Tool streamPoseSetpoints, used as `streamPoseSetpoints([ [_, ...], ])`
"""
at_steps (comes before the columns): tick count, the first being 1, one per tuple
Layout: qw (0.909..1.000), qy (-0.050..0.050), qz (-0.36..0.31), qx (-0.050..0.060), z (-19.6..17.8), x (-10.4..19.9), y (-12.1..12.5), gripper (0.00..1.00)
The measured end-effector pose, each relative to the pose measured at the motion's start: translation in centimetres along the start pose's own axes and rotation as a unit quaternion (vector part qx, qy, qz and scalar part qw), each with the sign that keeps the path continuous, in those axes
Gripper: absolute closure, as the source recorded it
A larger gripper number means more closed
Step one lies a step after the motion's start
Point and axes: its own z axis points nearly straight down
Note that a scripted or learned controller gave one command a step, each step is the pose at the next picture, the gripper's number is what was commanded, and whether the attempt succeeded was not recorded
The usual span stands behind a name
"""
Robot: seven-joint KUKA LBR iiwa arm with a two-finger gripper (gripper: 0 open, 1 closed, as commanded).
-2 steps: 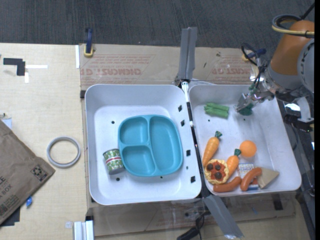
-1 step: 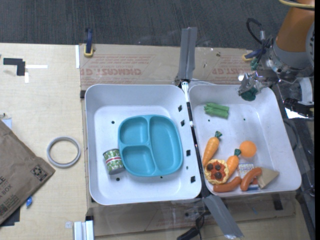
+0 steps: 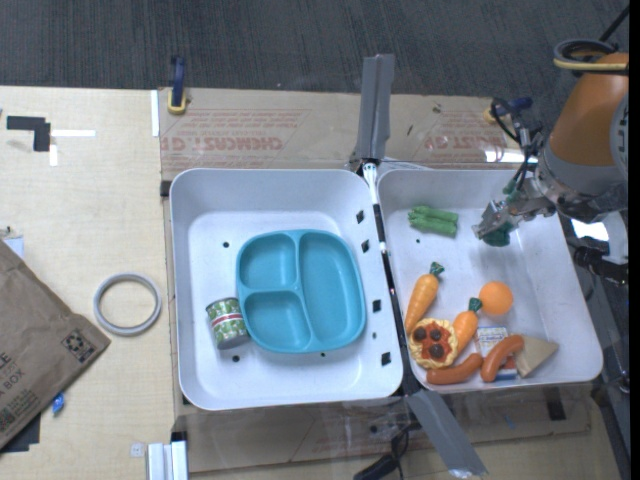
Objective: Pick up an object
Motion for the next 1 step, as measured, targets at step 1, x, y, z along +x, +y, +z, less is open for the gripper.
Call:
streamPoseSetpoints([
  [1, 0.9957, 0.000, 0.093, -0.001, -8.03, 6.80, 4.87, 1.00],
])
